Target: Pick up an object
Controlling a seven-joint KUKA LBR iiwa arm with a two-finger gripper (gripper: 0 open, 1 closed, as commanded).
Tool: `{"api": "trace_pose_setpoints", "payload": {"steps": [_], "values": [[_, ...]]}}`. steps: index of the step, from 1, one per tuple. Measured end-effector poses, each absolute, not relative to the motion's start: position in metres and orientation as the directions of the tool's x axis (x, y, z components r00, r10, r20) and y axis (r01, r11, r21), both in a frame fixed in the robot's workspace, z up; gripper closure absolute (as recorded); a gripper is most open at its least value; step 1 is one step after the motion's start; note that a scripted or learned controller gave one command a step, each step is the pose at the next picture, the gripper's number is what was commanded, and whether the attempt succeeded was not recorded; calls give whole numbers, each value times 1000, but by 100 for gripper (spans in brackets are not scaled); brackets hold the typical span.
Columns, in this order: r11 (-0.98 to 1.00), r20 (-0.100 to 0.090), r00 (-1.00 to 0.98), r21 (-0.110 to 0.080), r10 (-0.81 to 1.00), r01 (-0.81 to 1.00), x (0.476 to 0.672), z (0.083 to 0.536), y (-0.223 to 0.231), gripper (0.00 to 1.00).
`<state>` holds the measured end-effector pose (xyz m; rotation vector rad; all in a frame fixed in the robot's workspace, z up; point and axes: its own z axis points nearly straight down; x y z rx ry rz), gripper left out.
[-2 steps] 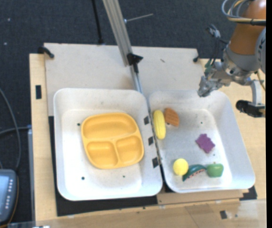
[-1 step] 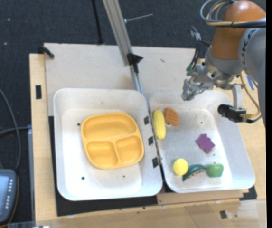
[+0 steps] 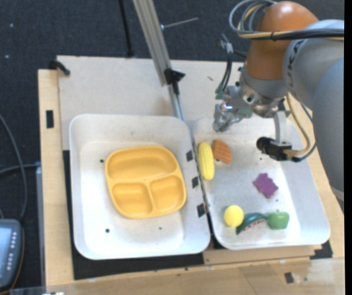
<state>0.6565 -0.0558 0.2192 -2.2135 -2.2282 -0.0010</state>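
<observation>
Arm (image 3: 298, 48) enters from right, orange band up top, wrist bent down over far-left corner of right bin (image 3: 305, 226). Gripper (image 3: 222, 123) points down-left, tip just above bin floor near the far rim; fingers too small/blurred, can't tell if apart or together, nothing seen between them. Black cable plug (image 3: 274, 147) hangs beside the wrist.

Right bin objs: banana (image 3: 206, 160) along left wall, orange piece (image 3: 222, 152) touching it on the right, both just below gripper. Purple block (image 3: 265, 185) mid-bin. Near front: lemon (image 3: 233, 216), dark green item (image 3: 254, 222), green apple (image 3: 278, 219) in a row.

Left bin (image 3: 89, 238): yellow tray (image 3: 144, 180), 3 compartments.
</observation>
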Motion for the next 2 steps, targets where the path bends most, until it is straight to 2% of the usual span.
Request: {"api": "trace_pose_setpoints", "payload": {"steps": [1,2], "values": [[8,3,-8,1,1000,1000,645,232,3,100],[7,1,-7,0,1000,1000,645,228,51,100]]}}
